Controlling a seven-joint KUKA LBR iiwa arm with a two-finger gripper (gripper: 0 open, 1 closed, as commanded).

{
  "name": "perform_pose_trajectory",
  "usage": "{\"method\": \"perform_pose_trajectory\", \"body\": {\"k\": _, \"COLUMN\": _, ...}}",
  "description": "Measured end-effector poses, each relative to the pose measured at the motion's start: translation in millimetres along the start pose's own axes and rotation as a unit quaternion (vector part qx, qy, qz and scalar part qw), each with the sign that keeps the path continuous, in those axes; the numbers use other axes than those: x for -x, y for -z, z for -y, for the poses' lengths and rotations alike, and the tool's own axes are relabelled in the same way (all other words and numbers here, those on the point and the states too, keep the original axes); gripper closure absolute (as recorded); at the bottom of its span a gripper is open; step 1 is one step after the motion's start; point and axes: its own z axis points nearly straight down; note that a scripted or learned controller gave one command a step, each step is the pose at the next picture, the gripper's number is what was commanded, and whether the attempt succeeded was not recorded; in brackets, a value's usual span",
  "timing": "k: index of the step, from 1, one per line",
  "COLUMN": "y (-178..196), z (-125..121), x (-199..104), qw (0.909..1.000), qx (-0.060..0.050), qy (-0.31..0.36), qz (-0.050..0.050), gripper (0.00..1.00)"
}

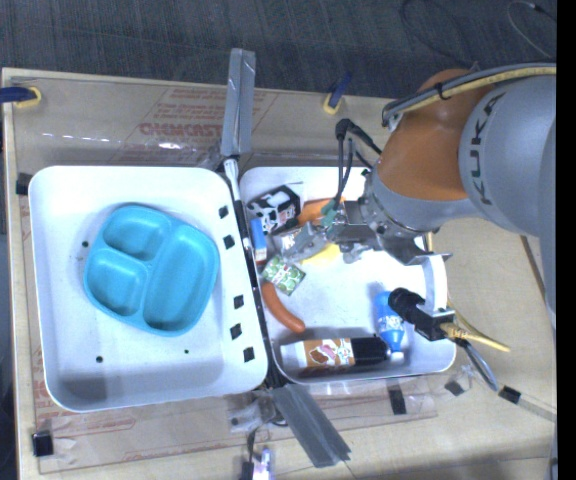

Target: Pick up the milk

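White plastic forms both bins on the table (528, 278), which stand side by side, joined along a central divider. In the left bin (58, 298) lies a blue divided plate (153, 268), flat and alone, near the middle of the floor.

My arm (468, 158) reaches into the right bin (353, 288) from the right. My end effector (308, 240) hangs over that bin's left half, towards the divider. I cannot tell how it stands, open or closed; its tip blends with the clutter beneath.

Just below the end effector sits a small green-and-white carton, the milk (284, 275), tilted and lying on the bin floor. Whether it touches the end effector I cannot tell. An orange sausage-shaped item (283, 311) lies just beside the milk, running towards the near edge. A black-and-white box (275, 208) rests in the far left corner. A dark bottle with a brown label (343, 352) lies on its side along the near wall. A blue bottle (390, 323) stands near the bin's right corner.
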Motion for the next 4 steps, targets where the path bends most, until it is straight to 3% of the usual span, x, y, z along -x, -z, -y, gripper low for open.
{"method": "perform_pose_trajectory", "body": {"k": 1, "y": -44, "z": -32, "x": 71, "qw": 0.9999, "qx": 0.000, "qy": -0.012, "qz": 0.001, "gripper": 0.00}}
{"method": "perform_pose_trajectory", "body": {"k": 2, "y": -135, "z": -32, "x": 62, "qw": 0.9863, "qx": 0.004, "qy": -0.165, "qz": 0.003, "gripper": 0.00}}
{"method": "perform_pose_trajectory", "body": {"k": 3, "y": -22, "z": -99, "x": 95, "qw": 0.9922, "qx": 0.002, "qy": -0.125, "qz": 0.000, "gripper": 0.00}}
{"method": "perform_pose_trajectory", "body": {"k": 4, "y": -108, "z": -123, "x": 14, "qw": 0.9916, "qx": 0.002, "qy": -0.129, "qz": 0.000, "gripper": 0.00}}
